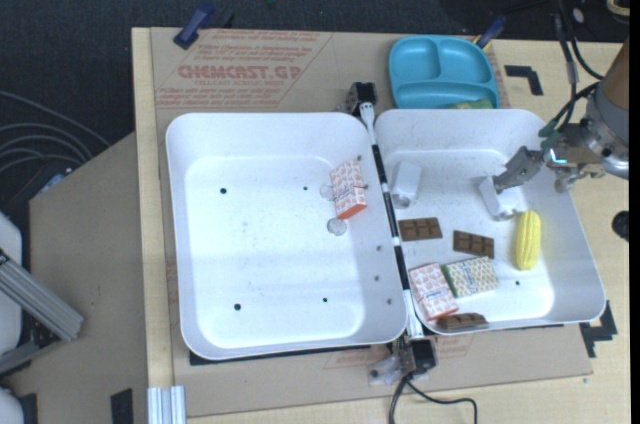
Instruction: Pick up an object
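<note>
Three chocolate bars (420, 230), two cartons (431, 287), one corn cob (527, 239)

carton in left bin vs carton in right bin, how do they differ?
Bin: the left-bin carton lies near its bin's right wall; the right-bin carton lies near the front edge of the right bin.
Neighbours: the left-bin carton has just a small round piece nearby; the right-bin carton touches a green-patterned packet and sits by a chocolate bar.
Look: the left-bin carton shows an orange side; the right-bin carton shows a flat patterned face.
Shared: white with a red pattern.
</note>
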`<state>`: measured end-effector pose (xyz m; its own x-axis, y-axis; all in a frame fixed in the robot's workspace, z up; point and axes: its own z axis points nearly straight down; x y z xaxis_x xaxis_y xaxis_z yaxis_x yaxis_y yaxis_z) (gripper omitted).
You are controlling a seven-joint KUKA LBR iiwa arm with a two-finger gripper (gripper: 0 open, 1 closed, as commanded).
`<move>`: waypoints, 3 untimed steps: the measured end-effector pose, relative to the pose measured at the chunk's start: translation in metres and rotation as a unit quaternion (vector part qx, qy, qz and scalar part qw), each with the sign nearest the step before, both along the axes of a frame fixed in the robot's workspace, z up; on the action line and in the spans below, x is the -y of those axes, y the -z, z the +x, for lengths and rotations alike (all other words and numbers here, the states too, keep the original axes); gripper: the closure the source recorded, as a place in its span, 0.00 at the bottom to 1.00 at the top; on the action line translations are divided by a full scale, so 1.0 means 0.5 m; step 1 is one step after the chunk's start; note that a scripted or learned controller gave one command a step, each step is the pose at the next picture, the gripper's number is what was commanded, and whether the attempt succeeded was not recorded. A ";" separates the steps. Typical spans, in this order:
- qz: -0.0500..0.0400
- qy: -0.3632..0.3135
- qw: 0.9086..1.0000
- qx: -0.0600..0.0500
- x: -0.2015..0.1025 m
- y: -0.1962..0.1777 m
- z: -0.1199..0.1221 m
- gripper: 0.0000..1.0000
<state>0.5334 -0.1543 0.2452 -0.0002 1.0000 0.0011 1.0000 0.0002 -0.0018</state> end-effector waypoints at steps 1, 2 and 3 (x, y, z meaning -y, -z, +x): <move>0.000 0.000 1.000 -0.002 0.007 0.305 -0.001 0.00; -0.001 0.000 1.000 0.002 -0.100 0.320 0.123 0.00; 0.000 0.000 1.000 -0.001 -0.117 0.322 -0.017 0.00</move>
<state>0.5250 -0.0960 0.0841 0.0007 1.0000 0.0011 1.0000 -0.0007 -0.0031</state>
